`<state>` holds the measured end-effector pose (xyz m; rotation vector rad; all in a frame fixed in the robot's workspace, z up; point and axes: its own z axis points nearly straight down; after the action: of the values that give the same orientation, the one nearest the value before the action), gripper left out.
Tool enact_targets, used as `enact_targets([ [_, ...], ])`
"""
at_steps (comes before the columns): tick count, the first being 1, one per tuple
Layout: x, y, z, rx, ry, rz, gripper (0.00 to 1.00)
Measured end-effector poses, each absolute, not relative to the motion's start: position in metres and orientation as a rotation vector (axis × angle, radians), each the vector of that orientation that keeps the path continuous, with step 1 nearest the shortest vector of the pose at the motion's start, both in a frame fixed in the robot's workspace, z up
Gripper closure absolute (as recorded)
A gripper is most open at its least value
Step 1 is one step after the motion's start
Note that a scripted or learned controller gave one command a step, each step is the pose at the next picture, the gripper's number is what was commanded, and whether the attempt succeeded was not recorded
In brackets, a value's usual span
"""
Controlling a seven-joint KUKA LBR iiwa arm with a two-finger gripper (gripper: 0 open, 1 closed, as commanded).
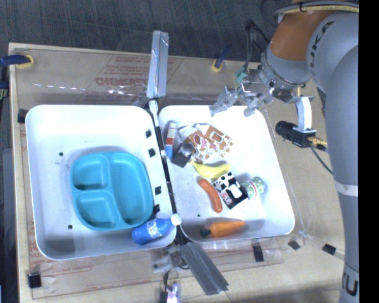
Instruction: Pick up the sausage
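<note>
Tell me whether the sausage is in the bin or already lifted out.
In the bin. The sausage lies flat on the right bin's floor beside the banana, while the gripper hovers apart over the bin's far rim.

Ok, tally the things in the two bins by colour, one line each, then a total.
Blue: 2, divided tray, bottle
Orange or red: 2, sausage, carrot
Yellow: 1, banana
Patterned or mixed: 4, around the banana; hard to identify
Total: 9

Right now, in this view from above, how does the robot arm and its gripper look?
The grey KUKA arm is thick and rounded, with an orange band above the wrist. Thin cables run across the band. The two-finger gripper is small, metallic silver-grey. A black part with a white bracket sticks out beside the wrist.
</note>
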<state>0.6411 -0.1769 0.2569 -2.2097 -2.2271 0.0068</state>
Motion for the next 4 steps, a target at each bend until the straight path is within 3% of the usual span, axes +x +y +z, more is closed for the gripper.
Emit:
enact_targets([
  [1, 0.551, -0.193, 0.088, -2.149, -2.287, 0.005, 0.0],
  [2, 0.551, -0.194, 0.096, -2.142, -2.291, 0.009, 1.0],
  [3, 0.551, -0.194, 0.096, -2.143, -2.291, 0.009, 0.0],
  [4, 0.552, -0.194, 0.103, -2.135, -2.295, 0.014, 1.0],
])
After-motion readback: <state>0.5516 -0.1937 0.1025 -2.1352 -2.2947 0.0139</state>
